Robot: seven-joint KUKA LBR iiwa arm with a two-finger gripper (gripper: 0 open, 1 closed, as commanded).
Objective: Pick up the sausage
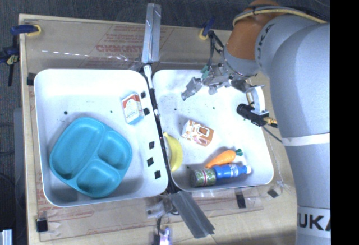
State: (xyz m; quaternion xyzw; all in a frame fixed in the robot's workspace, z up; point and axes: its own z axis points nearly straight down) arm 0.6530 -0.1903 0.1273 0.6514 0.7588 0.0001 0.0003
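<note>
A: The arm [303,87] bulks in from 3 o'clock. Its orange band [247,36] is over the right bin's [255,137] far rim, and the wrist tips down toward 9.

B: And the pincer [193,88]?

A: It's low in that bin's 11 o'clock corner. I cannot tell if it is open or closed, and I see nothing in it.

B: Where's the sausage?

A: Nothing is plainly one. My guess is the dark cylinder [202,176] at the near wall, end to end with the blue bottle [231,171].

B: Bearing?

A: Near 6 o'clock from the pincer, well apart, with its long axis roughly 9 to 3.
</note>
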